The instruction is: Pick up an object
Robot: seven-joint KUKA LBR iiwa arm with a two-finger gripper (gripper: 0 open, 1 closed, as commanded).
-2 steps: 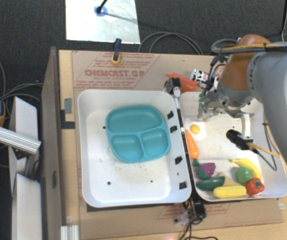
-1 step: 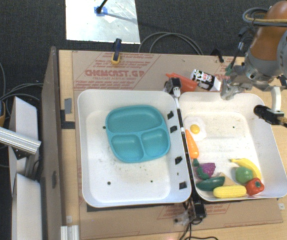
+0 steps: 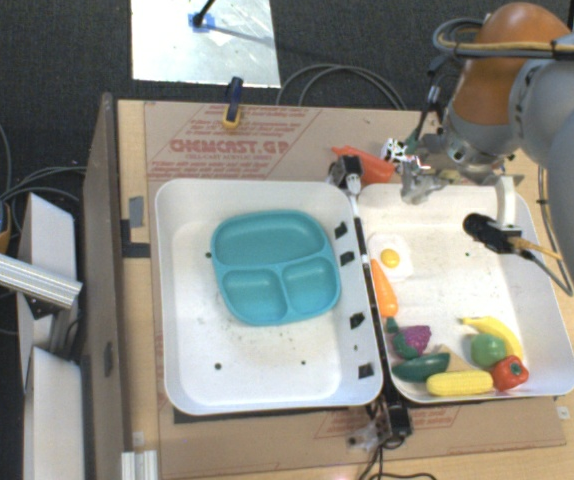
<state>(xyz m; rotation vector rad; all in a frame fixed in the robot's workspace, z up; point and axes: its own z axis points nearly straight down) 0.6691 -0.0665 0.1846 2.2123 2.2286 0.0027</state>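
The right bin [image 3: 537,298] holds toy food. A fried egg [image 3: 389,256] lies near its left wall, with an orange carrot [image 3: 383,286] just below it. Along the near side sit a purple piece [image 3: 414,339], a dark green vegetable [image 3: 421,366], a yellow corn cob [image 3: 457,383], a banana [image 3: 493,329], a green fruit [image 3: 486,350] and a red fruit [image 3: 509,371]. My gripper [image 3: 415,184] hangs over the bin's far left corner, well away from all the food, with nothing seen in it.
The left bin [image 3: 192,368] bears a teal divided plate [image 3: 273,266]. An orange-red object [image 3: 363,164] sits just beyond the bins' far rim, left of the gripper. Black clips line the shared wall between the bins. The arm fills the upper right.
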